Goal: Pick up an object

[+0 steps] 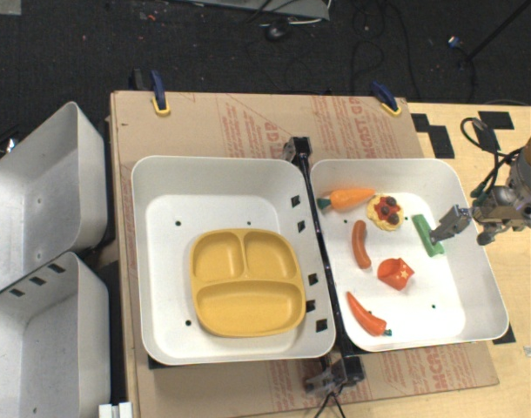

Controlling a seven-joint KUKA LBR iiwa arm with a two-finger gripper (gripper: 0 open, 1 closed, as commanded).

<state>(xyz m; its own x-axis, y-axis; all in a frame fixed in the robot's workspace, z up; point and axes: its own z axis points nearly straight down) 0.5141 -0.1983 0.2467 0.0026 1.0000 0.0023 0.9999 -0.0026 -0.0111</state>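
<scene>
The right bin (474,320) holds several toy foods: an orange carrot (351,198), a small round tart (387,212), a brown sausage (361,244), a red pepper (395,273), a red chili (366,313) and a green stick (426,235). My gripper (467,228) hovers over the bin's right rim, just right of the green stick. It is open, with one finger (448,224) close to the stick and nothing between the fingers.
The left bin (152,233) holds a yellow divided plate (246,281). A black divider (316,251) runs between the bins. Two white tubs (39,233) lie off the bench at left. Cables (487,159) hang near the arm at right.
</scene>
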